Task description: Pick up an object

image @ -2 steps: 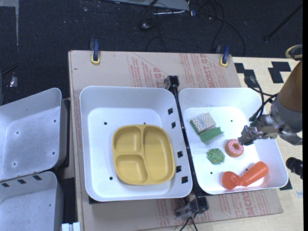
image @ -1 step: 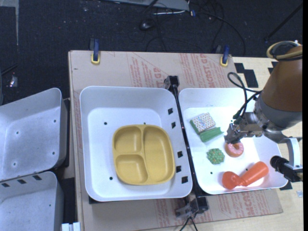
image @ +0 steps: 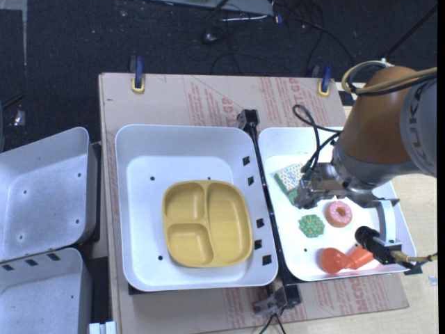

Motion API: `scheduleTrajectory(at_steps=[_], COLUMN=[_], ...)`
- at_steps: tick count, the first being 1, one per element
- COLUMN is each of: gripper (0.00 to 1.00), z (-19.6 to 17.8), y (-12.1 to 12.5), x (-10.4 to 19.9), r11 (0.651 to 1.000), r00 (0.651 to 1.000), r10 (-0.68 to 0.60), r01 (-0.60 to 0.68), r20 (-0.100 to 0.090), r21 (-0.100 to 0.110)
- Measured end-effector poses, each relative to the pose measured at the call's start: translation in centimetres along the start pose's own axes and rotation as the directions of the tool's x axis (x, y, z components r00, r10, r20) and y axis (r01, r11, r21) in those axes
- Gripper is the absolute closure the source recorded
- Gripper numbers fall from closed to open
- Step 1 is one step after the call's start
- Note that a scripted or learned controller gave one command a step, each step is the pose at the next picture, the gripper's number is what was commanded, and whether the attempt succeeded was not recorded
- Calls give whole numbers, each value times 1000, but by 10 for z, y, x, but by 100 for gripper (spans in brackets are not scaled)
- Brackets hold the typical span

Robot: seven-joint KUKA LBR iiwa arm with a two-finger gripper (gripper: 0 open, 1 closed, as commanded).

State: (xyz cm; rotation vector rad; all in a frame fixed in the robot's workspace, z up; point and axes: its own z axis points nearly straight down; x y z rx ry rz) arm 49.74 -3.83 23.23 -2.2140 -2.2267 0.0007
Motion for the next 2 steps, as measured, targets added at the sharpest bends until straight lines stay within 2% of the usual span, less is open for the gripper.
scheduleTrajectory(at_steps=[1,2], gripper=[100,100], z=[10,-3], y=[6,8], x=[58,110], r11=[1000,1000], r00=[1000,1000], r10=[-1,0], r01=[1,0], r20=[0,0], r21=[1,-2])
